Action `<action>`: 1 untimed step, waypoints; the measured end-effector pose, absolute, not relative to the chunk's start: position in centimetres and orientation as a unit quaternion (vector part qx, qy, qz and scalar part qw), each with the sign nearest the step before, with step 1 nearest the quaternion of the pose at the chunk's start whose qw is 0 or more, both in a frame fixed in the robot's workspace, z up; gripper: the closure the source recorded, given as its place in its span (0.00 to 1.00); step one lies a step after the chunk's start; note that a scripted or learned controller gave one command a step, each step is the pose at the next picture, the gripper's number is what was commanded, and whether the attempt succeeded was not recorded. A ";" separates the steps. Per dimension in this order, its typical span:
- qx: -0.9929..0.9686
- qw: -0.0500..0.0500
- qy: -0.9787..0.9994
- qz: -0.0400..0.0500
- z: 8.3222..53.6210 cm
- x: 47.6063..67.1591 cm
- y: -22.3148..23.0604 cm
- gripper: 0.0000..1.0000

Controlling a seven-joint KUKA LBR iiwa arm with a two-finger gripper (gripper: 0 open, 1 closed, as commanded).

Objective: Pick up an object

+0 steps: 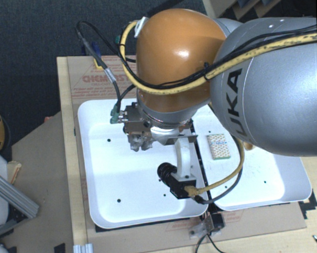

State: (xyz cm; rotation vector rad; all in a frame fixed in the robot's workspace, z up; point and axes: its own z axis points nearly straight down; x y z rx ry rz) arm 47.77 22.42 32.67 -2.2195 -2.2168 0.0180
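Note:
My gripper (140,142) hangs low over the left white bin (107,204), near the bin's upper middle, under the big orange wrist band. Nothing shows between its fingertips, and the arm hides most of it. A small speckled rectangular pad (219,146) with green and orange dots lies in the right white bin (266,194), near that bin's left wall and well to the right of the gripper.
The grey arm covers the upper right of the view and much of the right bin. The bins sit on a brown cardboard sheet (72,80). Dark carpet lies beyond it, and metal framing (12,200) stands at the lower left.

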 end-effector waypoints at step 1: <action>-0.706 -0.003 -0.708 -0.010 54.6 47.9 22.4 1.00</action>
